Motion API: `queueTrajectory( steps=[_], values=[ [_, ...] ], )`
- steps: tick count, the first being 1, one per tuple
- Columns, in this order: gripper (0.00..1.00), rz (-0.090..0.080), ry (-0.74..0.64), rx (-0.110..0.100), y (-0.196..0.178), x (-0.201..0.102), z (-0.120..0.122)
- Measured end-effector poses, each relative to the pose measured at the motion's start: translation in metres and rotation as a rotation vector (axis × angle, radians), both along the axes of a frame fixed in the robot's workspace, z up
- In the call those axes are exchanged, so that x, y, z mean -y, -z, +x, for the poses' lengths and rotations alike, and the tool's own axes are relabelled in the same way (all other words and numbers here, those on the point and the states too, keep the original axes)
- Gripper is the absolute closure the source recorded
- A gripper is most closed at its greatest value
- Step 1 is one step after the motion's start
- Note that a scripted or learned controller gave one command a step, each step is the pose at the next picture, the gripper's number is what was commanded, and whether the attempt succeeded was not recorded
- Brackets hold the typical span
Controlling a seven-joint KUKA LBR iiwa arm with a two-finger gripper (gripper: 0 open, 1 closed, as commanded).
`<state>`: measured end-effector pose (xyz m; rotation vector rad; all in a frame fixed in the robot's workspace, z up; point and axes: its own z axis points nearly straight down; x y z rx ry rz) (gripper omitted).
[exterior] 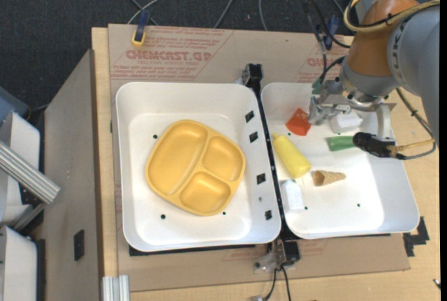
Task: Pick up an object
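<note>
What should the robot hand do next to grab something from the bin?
Probably drop a little lower and left, toward the red piece. The gripper hangs over the right bin just beside that piece, with nothing seen between its fingers. The green block and yellow bottle lie farther off.

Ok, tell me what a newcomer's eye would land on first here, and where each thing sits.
The big yellow divided plate lies alone in the left bin, the boldest shape on the bench. In the right bin, a yellow bottle lies by the divider, with a red piece, a green piece and a small cone nearby. The gripper hangs over that bin's far side.
</note>
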<state>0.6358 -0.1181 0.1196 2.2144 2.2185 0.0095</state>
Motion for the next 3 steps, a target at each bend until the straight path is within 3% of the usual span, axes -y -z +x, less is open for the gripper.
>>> queueTrajectory(
  steps=[1, 2, 3],
  values=[
    [1.00, 0.000, 0.002, -0.004, -0.062, 0.004, -0.004],
    [1.00, 0.000, 0.000, -0.004, -0.097, 0.004, -0.002],
    [1.00, 0.003, -0.004, -0.012, -0.089, -0.046, -0.011]
  ],
)
